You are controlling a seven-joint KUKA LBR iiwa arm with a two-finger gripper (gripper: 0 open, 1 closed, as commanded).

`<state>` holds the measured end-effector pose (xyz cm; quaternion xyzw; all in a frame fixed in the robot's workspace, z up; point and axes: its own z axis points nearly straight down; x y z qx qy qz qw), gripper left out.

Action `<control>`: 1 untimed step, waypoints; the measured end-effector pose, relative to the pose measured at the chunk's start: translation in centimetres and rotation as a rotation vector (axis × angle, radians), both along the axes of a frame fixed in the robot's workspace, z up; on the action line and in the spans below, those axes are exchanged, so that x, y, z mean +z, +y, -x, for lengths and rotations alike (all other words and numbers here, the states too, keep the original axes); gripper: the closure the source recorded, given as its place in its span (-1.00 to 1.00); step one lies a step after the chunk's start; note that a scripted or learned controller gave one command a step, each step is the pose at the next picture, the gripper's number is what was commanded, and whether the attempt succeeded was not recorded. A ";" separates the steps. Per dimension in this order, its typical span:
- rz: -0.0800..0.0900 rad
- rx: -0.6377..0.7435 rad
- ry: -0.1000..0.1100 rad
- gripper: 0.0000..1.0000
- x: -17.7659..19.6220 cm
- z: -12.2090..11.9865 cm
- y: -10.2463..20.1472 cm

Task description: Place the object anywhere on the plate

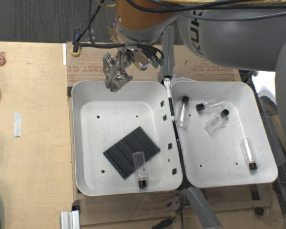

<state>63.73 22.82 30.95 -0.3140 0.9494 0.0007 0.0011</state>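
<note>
A clear vial (139,168) with a black cap lay in the left bin (86,142), near the front wall. Its upper part rested on the front corner of the plate (128,149), a dark ribbed square that was turned like a diamond on the bin floor, and its capped end reached past the plate edge onto the white floor. So the vial was touching the plate but was not fully on it.

The gripper (115,78) was well apart from the vial, above the back rim of the left bin, near its middle. I could not tell if its fingers were open or closed, because the metal parts overlapped each other in the view; nothing was seen between them. Above it there was the orange band (138,11) of the arm and black cables (105,44) running to the left.

In the right bin (262,142) there were four more vials: one (183,109) just beside the left wall, one (210,106) near the back, one (217,120) close under it, and one (248,154) toward the right wall, apart from the others.

Both bins stood on a cardboard sheet (95,66). On the wooden bench (33,128) at the left lay a small grey strip (17,125).
</note>
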 end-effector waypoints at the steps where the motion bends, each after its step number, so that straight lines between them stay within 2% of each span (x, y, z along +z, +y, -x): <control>1: -0.001 0.329 -0.005 1.00 6.1 -2.3 0.0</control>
